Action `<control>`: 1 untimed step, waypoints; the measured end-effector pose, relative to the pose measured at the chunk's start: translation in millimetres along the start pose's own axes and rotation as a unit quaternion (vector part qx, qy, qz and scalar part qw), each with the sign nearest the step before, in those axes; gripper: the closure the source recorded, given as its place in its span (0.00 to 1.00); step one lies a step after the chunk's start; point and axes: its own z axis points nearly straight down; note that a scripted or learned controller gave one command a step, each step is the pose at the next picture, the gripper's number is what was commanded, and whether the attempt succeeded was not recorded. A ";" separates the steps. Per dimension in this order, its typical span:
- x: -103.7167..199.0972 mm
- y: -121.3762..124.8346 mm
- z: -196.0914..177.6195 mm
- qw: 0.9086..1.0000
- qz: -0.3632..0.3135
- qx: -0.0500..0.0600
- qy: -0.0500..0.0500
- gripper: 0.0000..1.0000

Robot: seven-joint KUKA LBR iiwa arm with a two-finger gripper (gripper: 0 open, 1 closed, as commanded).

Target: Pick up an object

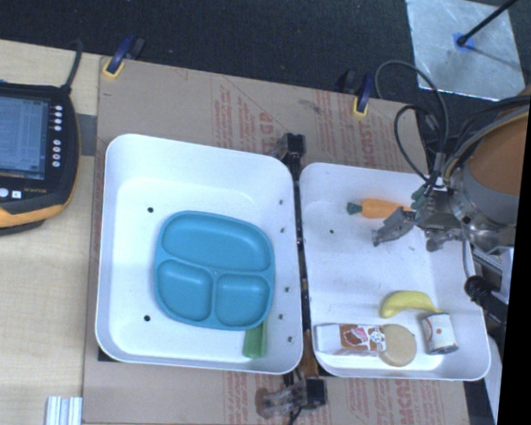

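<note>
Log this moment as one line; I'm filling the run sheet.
tool: right bin, beside carrot | nothing seen held | banana lying untouched | blue plate: left bin

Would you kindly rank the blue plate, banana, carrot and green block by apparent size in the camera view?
1. Blue plate, by far the largest.
2. Banana.
3. Carrot and green block look too alike to rank; the gripper partly hides the carrot's end.
</note>
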 end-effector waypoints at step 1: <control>-41.2 -71.0 25.2 1.000 0.000 -0.001 -0.001 0.00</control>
